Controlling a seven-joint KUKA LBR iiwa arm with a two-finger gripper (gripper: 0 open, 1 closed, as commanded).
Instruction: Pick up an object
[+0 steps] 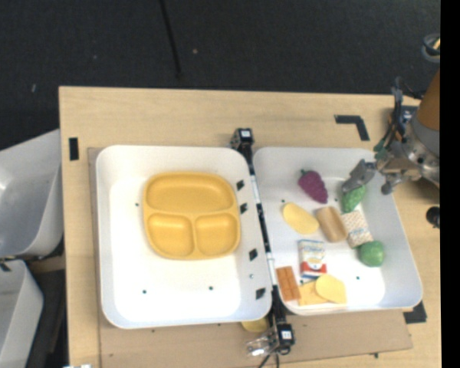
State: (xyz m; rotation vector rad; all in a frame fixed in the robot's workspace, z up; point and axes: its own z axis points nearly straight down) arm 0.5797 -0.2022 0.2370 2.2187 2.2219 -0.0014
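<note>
My gripper (373,179) reaches in from the right over the right bin (402,228), near its far right side. Its two fingers stand apart, open, with nothing between them. The left finger (359,175) hangs just above a green toy vegetable (353,198). Close by lie purple grapes (313,184), a yellow lemon-like piece (299,218), a tan bread roll (331,224), a pale wafer (356,228) and a green ball-shaped fruit (372,253). Nearer the front are a small white carton (313,257), an orange-brown bar (288,284) and a yellow chip (330,288).
The left bin (123,282) holds a yellow divided plate (192,214). A black clip rail (254,205) runs between the two bins. The wooden bench (215,113) borders both, with a black corner mark (353,124) at the back right.
</note>
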